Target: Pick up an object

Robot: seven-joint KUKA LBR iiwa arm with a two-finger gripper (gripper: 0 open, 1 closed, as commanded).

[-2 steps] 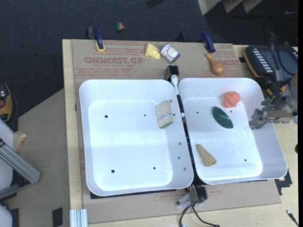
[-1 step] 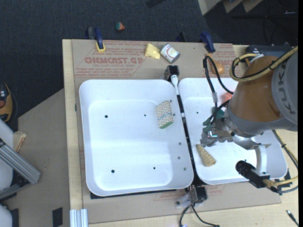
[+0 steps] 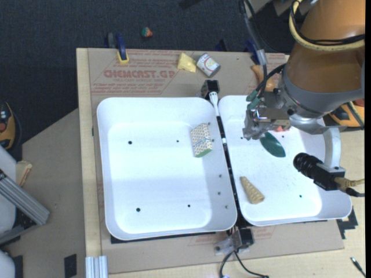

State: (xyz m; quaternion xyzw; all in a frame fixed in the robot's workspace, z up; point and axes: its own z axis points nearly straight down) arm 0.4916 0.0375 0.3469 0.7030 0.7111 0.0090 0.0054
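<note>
I have the gripper point(image 3: 259, 126) hanging over the far-left part of the right bin point(image 3: 301, 210), close to the wall it shares with the left bin point(image 3: 116, 172), and I cannot tell from here how it is set. The nearest candidate is the dark green object point(image 3: 273, 145), lying just beside the gripper on the bin floor in that far-left part. It is a flat, leaf-like oval whose long axis runs on a diagonal, from the bin's far-left corner toward its near-right corner, with the narrower tip toward the near side (as far as I can judge). To do this well, I would centre over its middle, close across the short axis, and come down squarely so it does not skid. The tan cone point(image 3: 253, 190) lies near the bin's near-left corner, and a patterned block point(image 3: 201, 140) sits by the left bin's right wall.
</note>
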